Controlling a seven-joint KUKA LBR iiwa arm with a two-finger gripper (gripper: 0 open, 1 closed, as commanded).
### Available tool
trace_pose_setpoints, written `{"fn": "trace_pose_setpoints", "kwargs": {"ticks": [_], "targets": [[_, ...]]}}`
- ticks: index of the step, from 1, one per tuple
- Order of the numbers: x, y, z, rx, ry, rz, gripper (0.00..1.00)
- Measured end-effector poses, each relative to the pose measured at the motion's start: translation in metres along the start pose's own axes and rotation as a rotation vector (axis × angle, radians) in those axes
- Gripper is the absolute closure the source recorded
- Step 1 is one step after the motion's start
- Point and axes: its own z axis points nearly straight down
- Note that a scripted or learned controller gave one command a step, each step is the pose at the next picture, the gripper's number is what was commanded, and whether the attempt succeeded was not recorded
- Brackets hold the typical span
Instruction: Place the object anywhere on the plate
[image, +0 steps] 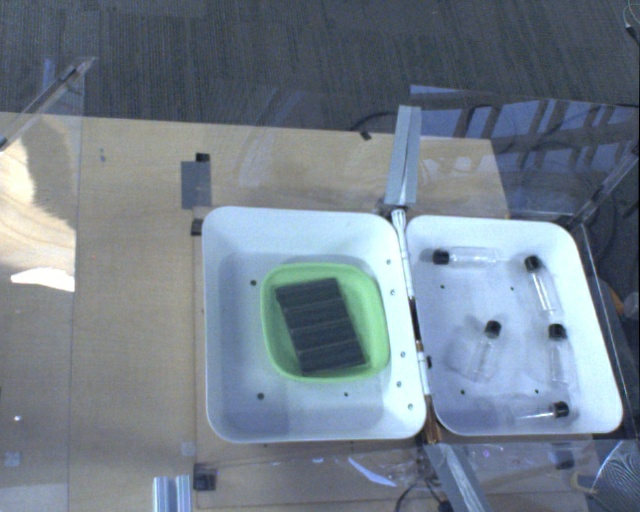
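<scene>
Dark ridged block (319, 326) sits on green plate (372, 300) in left bin (230, 400), clear vials (466, 258) loose in right bin (590, 400); claw state: can't tell

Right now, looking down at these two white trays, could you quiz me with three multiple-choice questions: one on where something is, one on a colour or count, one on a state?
1. Where does the dark grey ribbed rectangular block lie?
A. in the right bin
B. on the square lime-green plastic plate in the left shallow white bin
C. on the wooden bench

2. How many clear plastic vials with black caps lie in the right shallow white bin?
A. two
B. five
C. nine

3. How are the vials lying?
A. stacked in one pile
B. standing in a rack
C. scattered apart on the bin floor

Answers: 1 B, the block rests inside the plate's rim. 2 B, five black caps can be counted. 3 C, each vial lies by itself, pointing its own way.
</scene>
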Motion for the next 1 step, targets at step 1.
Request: {"fn": "trace_pose_setpoints", "kwargs": {"ticks": [1], "targets": [[0.0000,-0.0001,0.0000,0.000,0.000,0.000,0.00]]}}
